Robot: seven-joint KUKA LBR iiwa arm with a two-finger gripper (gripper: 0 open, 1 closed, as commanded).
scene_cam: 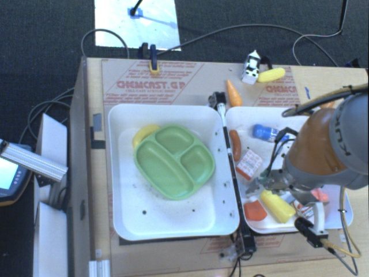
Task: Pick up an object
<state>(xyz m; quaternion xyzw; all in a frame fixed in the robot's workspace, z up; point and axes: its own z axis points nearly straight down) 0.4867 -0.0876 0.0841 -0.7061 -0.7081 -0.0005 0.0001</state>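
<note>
Target object: a yellow bottle-shaped toy (277, 206) lies on its side in the right bin (242, 118), at the bin's near edge, long axis running from about 10 o'clock to 4 o'clock. It looks like the likeliest pick, judged from where the wrist is aimed.
Touching neighbours: an orange-red round piece (255, 211) sits just beside it at 8 o'clock, so the two crowd each other and a clean pinch looks awkward.
Pincer: the gripper (266, 183) hangs at the toy's 11 o'clock, just above its upper end. How far it is open cannot be told, and nothing is seen held in it.
Arm: the grey link with its orange band (314, 140) leans in from 3 o'clock, covering the bin's right half, which is why few objects show there.
Other right-bin items: a red-and-white packet (249, 163) near the gripper at 10 o'clock, a red sausage-shaped toy (234, 145) along the bin's left wall, a blue bottle (264, 133) at 12 o'clock.
Left bin: the left bin (173, 227) holds a green divided plate (174, 161) resting over a yellow piece (144, 134), well apart from the gripper at 9 o'clock.
Outside the bins: a carrot toy (233, 93), a banana toy (271, 74) and a black-and-white figure (251, 67) lie on the bench at 12 o'clock, likely out of play.
</note>
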